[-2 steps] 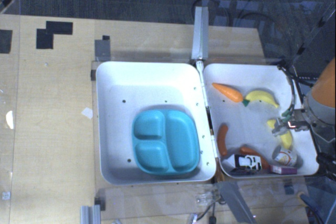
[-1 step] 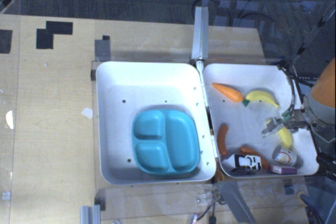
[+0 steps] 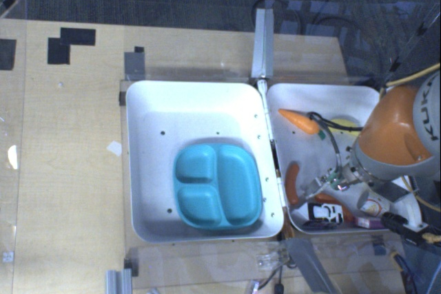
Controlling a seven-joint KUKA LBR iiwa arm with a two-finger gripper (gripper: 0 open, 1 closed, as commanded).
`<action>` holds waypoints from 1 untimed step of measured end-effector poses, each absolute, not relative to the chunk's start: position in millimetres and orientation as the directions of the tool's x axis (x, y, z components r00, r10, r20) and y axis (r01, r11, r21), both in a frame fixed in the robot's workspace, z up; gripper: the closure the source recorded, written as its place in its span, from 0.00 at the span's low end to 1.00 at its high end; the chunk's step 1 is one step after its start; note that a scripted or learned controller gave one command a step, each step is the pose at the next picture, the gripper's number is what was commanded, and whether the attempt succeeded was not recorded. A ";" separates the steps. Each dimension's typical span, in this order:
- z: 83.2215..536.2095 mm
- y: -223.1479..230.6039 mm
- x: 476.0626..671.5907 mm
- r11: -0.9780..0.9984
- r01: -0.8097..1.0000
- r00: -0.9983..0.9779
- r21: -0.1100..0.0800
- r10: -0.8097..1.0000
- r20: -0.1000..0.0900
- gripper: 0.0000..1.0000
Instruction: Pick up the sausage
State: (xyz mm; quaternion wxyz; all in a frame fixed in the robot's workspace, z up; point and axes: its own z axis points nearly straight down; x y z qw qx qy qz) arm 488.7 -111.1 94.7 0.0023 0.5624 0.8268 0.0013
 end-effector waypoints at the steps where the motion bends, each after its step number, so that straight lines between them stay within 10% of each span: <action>1: 106.0 -110.9 491.3 0.368 0.930 -0.368 0.011 0.930 -0.005 1.00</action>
